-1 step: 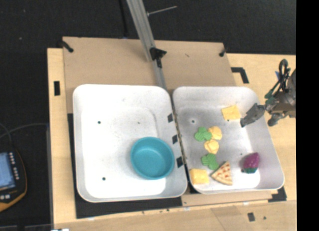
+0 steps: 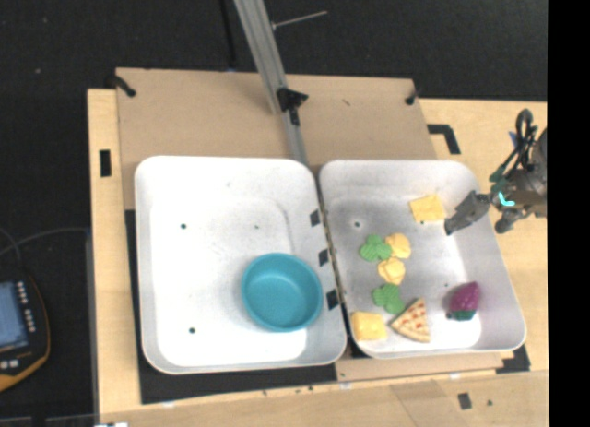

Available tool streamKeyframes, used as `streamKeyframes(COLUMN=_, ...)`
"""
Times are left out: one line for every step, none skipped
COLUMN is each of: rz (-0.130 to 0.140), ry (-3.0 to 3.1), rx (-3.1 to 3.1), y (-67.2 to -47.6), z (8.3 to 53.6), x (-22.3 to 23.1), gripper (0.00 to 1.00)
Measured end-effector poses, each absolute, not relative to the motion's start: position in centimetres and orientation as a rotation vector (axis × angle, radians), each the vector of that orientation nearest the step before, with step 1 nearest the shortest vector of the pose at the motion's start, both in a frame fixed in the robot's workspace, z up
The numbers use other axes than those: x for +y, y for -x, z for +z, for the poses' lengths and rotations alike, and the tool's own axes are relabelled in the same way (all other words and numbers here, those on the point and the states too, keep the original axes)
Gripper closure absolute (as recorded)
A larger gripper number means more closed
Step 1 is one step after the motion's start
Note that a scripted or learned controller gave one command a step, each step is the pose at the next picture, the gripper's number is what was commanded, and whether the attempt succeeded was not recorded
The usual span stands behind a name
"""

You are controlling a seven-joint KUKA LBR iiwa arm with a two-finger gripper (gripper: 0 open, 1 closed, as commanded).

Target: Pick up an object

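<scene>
At right bin's (image 2: 489, 259) right edge | gripper (image 2: 482, 214) fingers spread, holding nothing | yellow block (image 2: 426, 207) just beside, not yet grasped | pick still entirely ahead

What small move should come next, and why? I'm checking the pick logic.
Probably shift the end effector left and down over the yellow block. It sits at the right bin's right edge with nothing between its fingers, and that block is the closest piece, lying apart from the others.
</scene>
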State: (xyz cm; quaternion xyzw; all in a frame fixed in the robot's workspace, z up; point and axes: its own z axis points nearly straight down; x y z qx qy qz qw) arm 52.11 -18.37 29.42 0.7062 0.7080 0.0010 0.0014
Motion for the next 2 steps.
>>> streamKeyframes(rz=-0.003, ry=-2.221, rx=2.221, y=-51.9, z=25.2, x=-18.1, gripper=0.00)
streamKeyframes(rz=-0.004, ry=-2.223, rx=2.221, y=-51.6, z=20.6, x=-18.9, gripper=0.00)
